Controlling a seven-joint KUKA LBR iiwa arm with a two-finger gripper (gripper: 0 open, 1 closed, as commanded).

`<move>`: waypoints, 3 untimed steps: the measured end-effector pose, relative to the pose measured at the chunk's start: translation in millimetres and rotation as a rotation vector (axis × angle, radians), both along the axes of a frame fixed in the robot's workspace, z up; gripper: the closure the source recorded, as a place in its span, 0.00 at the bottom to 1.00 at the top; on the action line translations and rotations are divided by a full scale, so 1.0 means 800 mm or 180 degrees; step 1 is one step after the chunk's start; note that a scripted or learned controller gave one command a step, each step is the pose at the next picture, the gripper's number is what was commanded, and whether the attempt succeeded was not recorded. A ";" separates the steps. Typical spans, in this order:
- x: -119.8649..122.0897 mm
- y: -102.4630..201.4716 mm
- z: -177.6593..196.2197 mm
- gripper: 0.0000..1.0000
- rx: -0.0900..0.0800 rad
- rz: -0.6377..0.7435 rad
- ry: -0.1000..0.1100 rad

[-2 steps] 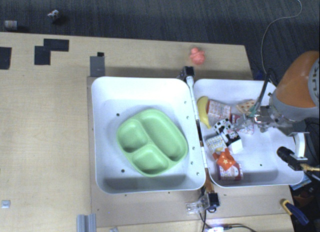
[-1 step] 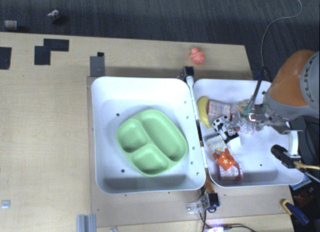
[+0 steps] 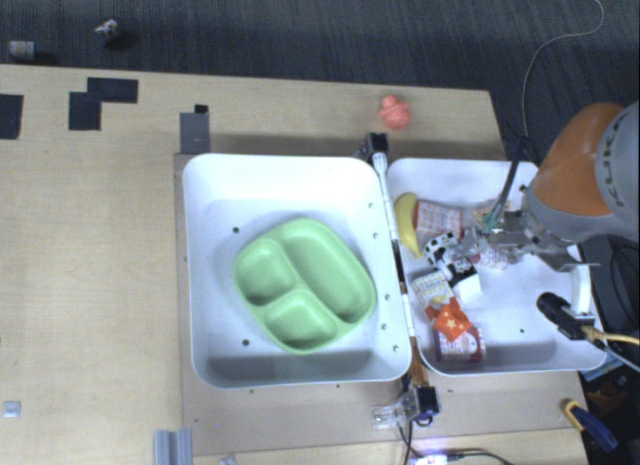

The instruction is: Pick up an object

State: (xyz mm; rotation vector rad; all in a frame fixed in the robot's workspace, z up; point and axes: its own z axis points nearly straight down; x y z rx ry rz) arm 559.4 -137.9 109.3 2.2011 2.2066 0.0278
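1. Task objects are a cluster in the left half of the right bin (image 3: 520,348): a yellow banana (image 3: 404,221) lies along the bin's left wall, a printed packet (image 3: 437,219) just right of it, a black-and-white item (image 3: 437,248) below that.
2. A small white box (image 3: 431,284) and a red-orange packet (image 3: 453,324) sit nearer, the red one lying on a clear pouch (image 3: 462,345) by the near wall.
3. Gripper (image 3: 490,245) is low over the right bin, just right of the cluster, near the black-and-white item. Can't tell how far its fingers are spread or whether anything is between them; too cluttered.
4. Arm (image 3: 580,178) comes in from the right, orange band above the wrist.
5. Left bin (image 3: 215,253) holds a green divided tray (image 3: 303,282), three compartments, roughly centred.
6. A pink item (image 3: 395,111) lies on the bench beyond the bins.
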 end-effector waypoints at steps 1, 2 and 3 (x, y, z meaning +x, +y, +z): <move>-0.010 0.003 -0.002 0.00 0.0006 0.0005 0.0009; -0.013 0.008 -0.002 0.00 0.0010 0.0003 0.0009; -0.007 0.012 0.016 1.00 0.0027 0.0021 -0.0029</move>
